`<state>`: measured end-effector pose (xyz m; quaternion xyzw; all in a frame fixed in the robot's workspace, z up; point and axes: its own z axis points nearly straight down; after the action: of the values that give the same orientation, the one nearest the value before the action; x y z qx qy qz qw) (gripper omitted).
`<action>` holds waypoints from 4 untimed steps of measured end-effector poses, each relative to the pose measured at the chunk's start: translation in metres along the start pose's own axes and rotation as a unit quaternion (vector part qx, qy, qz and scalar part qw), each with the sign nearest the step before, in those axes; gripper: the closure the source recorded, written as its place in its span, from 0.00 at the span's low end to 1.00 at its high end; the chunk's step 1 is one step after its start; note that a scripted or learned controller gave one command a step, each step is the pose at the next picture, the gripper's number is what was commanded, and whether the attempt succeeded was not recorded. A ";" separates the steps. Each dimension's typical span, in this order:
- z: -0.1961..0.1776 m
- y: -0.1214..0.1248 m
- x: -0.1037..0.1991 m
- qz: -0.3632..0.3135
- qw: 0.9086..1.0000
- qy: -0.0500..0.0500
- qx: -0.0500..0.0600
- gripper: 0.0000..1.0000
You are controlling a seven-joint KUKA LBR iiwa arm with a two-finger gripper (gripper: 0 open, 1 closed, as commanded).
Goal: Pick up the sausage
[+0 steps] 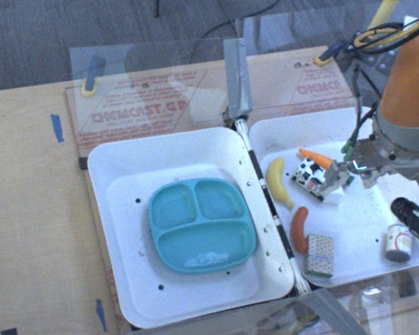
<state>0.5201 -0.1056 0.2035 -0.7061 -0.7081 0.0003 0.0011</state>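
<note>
Hovering in the right bin, the pincer sits against a black-and-white cow toy; whether it is clenched or released I cannot tell. An orange carrot lies at its 11 o'clock, a banana at 9. The sausage lies at 7 o'clock, apart, beside the bin's left wall, just above a speckled sponge.

The divided plate sits mid left bin; in the right bin, the banana and sausage lie along its left wall, cup near its front-right corner.
</note>
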 end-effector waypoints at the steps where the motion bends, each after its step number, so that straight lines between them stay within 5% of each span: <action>1: 0.115 -0.005 0.006 0.144 0.990 0.001 -0.005 0.00; 2: 0.115 0.014 0.011 0.145 0.989 -0.001 -0.005 0.00; 4: 0.108 0.027 0.012 0.259 0.966 -0.001 -0.001 0.00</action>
<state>0.5465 -0.0934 0.0957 -0.8652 -0.5014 0.0003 -0.0002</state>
